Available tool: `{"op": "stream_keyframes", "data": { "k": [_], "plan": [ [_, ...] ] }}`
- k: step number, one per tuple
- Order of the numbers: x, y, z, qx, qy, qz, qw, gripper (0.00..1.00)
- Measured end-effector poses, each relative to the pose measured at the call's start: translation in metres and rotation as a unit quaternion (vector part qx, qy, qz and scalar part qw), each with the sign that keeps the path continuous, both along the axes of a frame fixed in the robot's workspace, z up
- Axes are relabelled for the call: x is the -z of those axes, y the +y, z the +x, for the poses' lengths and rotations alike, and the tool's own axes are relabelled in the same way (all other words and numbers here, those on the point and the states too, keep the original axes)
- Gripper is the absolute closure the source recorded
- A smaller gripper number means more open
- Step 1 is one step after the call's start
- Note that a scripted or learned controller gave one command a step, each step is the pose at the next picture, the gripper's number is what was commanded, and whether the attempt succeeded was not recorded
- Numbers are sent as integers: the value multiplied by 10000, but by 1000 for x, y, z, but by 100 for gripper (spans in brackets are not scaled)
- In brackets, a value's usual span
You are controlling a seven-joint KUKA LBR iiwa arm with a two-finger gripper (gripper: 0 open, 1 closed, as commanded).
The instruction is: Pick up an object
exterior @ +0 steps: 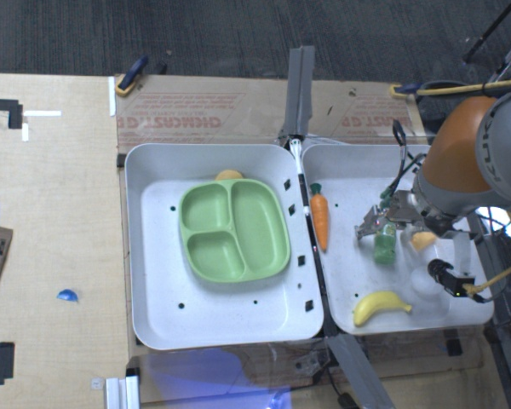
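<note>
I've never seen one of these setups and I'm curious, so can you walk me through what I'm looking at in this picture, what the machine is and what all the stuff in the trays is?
This is one camera fixed above a bench, looking down at a slant. On the bench sit two shallow white bins side by side. The left bin holds a green divided plate, with something small and yellowish peeking out behind it. The right bin holds a toy carrot, a banana, a small green object and a small pale yellow piece.

The grey and orange shape coming in from the right is a robot arm. Its end effector is down in the right bin, right at the green object. From this angle I can't tell whether it actually has hold of anything. Its job is simply to pick up an object.
</note>
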State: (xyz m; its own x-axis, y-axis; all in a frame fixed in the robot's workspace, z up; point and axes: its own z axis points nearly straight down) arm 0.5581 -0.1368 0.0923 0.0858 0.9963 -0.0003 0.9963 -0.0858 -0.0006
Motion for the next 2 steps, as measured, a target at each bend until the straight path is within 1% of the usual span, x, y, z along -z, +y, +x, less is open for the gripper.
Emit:
{"op": "stream_keyframes", "data": {
  "k": [1,2],
  "plan": [
    [-8,-1,0,21,9,-1,10000,100],
    [-99,50,22,199,4,-4,9998,100]
  ]
}}
